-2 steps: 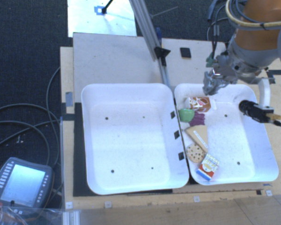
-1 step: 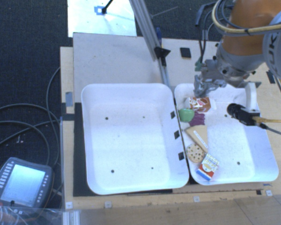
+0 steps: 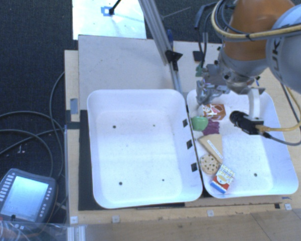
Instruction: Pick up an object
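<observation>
The right bin (image 3: pixel 256 159) holds several small items along its left side. A red-brown packet (image 3: pixel 218 111) lies at the top. Below it are a green lump (image 3: pixel 199 122) and a purple piece (image 3: pixel 211 129). Further down come a pale cracker stick (image 3: pixel 211 146), a round cookie (image 3: pixel 208 163) and a red, white and blue box (image 3: pixel 222 178). My gripper (image 3: pixel 205 95) hangs over the bin's upper left corner, just above and left of the red-brown packet. I see nothing held in it.
The left bin (image 3: pixel 140 92) sits beside the right one, their rims meeting along a line of black clips (image 3: pixel 189 144). A slanted metal pole (image 3: pixel 160 29) rises behind the bins. A black part of the arm (image 3: pixel 243 122) juts over the right bin.
</observation>
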